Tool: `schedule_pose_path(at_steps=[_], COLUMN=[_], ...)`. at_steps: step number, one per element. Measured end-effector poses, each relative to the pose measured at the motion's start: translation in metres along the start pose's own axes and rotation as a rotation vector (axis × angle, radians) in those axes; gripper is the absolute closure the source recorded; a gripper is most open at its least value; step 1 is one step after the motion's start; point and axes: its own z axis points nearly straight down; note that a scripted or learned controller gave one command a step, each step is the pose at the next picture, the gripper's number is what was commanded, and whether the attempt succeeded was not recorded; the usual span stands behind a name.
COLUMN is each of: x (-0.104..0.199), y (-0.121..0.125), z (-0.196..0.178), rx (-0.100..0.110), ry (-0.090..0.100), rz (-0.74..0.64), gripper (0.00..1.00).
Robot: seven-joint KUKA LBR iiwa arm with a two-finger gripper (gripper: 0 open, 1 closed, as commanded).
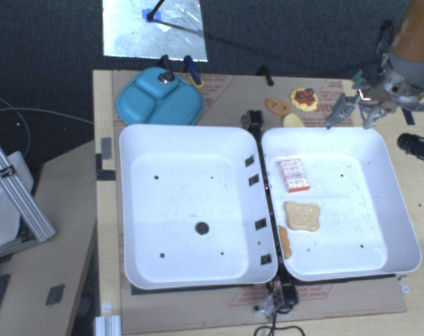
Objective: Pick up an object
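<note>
White plastic makes up your two biggest things, the left bin (pixel 190 208) and the right bin (pixel 338 208), side by side on the counter (pixel 226 93); the left one carries only a small dark disc (pixel 202 228), while the right one holds all your likely targets. Behind the left bin sits a blue sectioned tray (pixel 160 98); the grey arm (pixel 411 47) comes in at upper right. Your claw (pixel 353 112) hovers just past the right bin's far rim, its fingers spread apart and clamped on nothing. Nearest to it is the red-and-white packet (pixel 293 174), lying down and to the left of the claw, long axis running near-to-far; just beyond it towards you lies a tan flat piece (pixel 303 216), then a small orange strip (pixel 284 242) against the dividing wall. Small toy foods (pixel 304 99) rest on the counter beside the claw.
</note>
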Motion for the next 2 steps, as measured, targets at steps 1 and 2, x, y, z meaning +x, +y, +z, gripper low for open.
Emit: schedule_pose_path(at_steps=[1, 2], x=[-0.052, -0.076], y=[0.021, -0.048], z=[0.105, 0.200], rx=[0.003, -0.003], ry=[-0.001, 0.000], rz=[0.005, 0.006], gripper=[0.00, 0.00])
